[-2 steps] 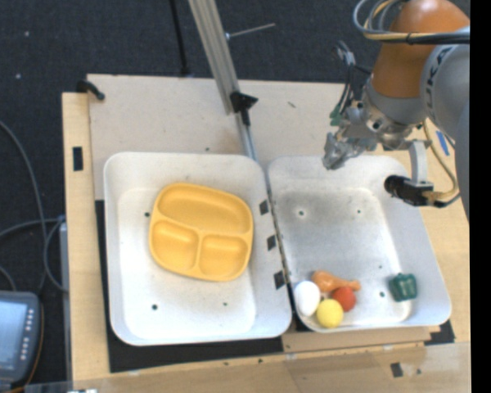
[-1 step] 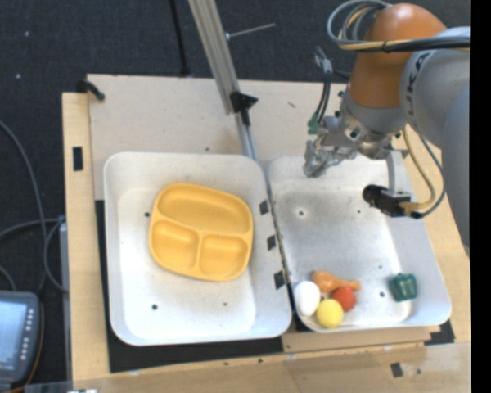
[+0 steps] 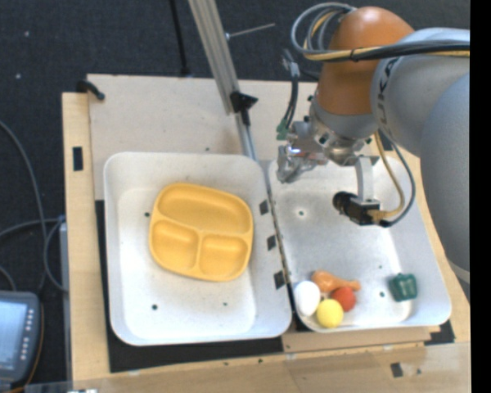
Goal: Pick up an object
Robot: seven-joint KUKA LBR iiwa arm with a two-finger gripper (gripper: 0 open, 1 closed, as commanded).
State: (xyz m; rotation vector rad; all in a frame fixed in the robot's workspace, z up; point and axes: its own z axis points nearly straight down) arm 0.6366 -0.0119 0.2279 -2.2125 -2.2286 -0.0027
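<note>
In the right bin's far left corner: we see the gripper, hanging below the arm's orange band.
Gripper state: we cannot tell how it stands; nothing shows in its grasp.
Right bin: spreads toward us and to the right of the gripper.
Small objects: well toward us from the gripper, bunched in the bin's near left corner; we count a white egg, a yellow ball, a red piece and an orange piece, all touching or just beside each other.
Green piece: toward us and far right of the gripper, apart from the cluster.
Left bin: left of the gripper, across the divider.
Yellow tray: left of the gripper and nearer us, three compartments, lying flat in the left bin.
Black fitting: right of the gripper, slightly nearer us, over the right bin.
</note>
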